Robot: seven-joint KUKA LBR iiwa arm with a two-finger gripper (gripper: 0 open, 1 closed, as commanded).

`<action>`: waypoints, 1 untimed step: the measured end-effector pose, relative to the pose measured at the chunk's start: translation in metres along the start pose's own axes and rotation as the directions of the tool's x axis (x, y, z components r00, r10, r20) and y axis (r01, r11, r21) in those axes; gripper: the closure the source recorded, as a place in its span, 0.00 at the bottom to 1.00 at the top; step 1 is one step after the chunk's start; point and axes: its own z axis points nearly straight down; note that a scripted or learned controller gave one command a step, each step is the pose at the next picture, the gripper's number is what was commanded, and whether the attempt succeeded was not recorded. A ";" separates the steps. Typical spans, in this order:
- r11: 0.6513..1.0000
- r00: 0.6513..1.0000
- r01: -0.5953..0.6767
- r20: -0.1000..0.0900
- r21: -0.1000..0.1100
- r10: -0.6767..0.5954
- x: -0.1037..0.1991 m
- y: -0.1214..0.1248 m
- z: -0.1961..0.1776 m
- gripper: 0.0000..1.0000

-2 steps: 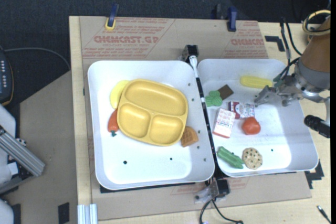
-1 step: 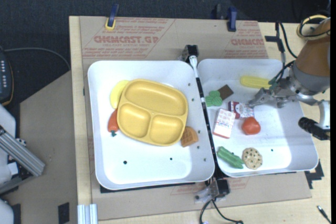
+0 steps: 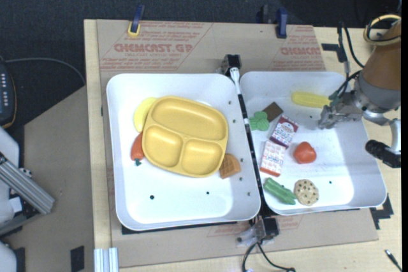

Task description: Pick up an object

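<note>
We're looking down on two white bins, the left bin and the right bin. In the left one we count one yellow divided tray with three compartments, sitting mid-bin; one yellow piece peeks out at its upper-left edge, one red-orange toy lies against its left edge, and one waffle-brown piece touches its lower-right corner. Over in the right bin we count one corn cob, yellow and lying flat near the far edge; one green piece and one dark brown block near the left wall; two red-and-white packets end to end; one red tomato mid-bin; one green pod and one cookie by the near edge. The gripper sits low just beside the cob's right end; whether its fingers are spread or closed we cannot tell.
</note>
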 end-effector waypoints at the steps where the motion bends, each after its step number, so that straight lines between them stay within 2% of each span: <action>1: 1.000 1.000 -0.002 0.001 0.004 0.002 0.003 -0.007 -0.050 1.00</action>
